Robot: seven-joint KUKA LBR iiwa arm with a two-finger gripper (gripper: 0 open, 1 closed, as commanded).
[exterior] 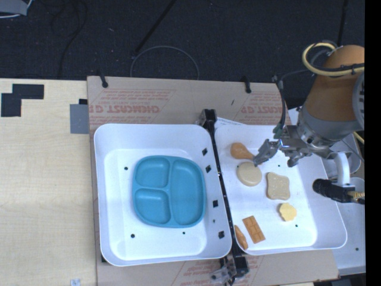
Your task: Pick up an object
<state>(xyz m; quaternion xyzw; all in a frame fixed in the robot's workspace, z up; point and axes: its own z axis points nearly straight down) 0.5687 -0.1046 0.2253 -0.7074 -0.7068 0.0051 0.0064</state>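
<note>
The right bin (324, 234) holds several food toys: a brown drumstick (240, 151), a round cream bun (249, 174), a bread slice (277, 186), a small yellow piece (287, 211), an orange cracker (253, 229) and an orange sausage (240, 237). My gripper (279, 156) hovers over the upper part of this bin, open, with nothing between its fingers. One finger (263, 154) points down-left, just above and to the right of the bun and beside the drumstick. The other finger (295, 158) stands above the bread slice.
The left bin (110, 159) holds a blue divided plate (168, 190). A black divider rail (217, 177) runs between the bins. The arm's orange band (336, 76) and grey wrist crowd the right bin's far right side. Cardboard lies under both bins.
</note>
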